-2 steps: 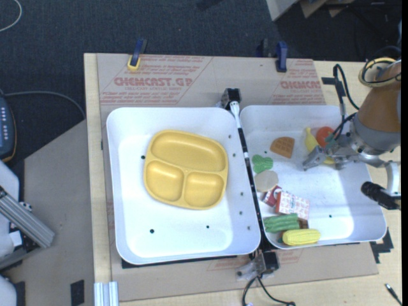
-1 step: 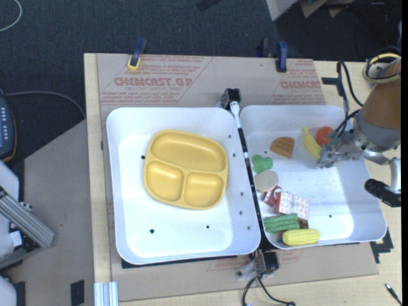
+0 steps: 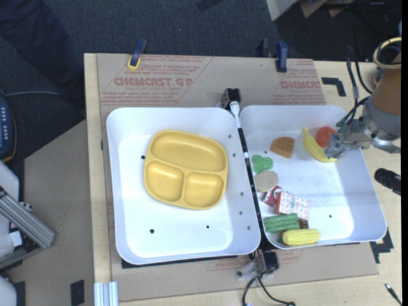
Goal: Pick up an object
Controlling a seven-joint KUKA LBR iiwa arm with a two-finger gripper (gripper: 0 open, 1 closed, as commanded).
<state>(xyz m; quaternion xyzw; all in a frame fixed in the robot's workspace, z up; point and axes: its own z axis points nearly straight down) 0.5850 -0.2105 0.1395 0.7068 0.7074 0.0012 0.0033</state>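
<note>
While the grey arm with its orange band (image 3: 387, 94) reaches in from the right, its two-finger gripper (image 3: 336, 146) sits low over the right white bin (image 3: 357, 225), at the upper right part of that bin. Gripper tip is just beside a yellow banana-shaped toy (image 3: 312, 146) and a small red round object (image 3: 324, 134); whether it is released or clenched, cannot tell. Same bin also holds an orange-brown wedge piece (image 3: 282, 146), a green leafy-looking piece (image 3: 261, 164), a red-and-white printed packet (image 3: 292, 204), a green cucumber-shaped toy (image 3: 281, 222) and a yellow corn-cob toy (image 3: 300, 236) near the front edge. Left white bin (image 3: 127, 171) holds a yellow three-compartment plastic plate (image 3: 186, 169), lying flat.
</note>
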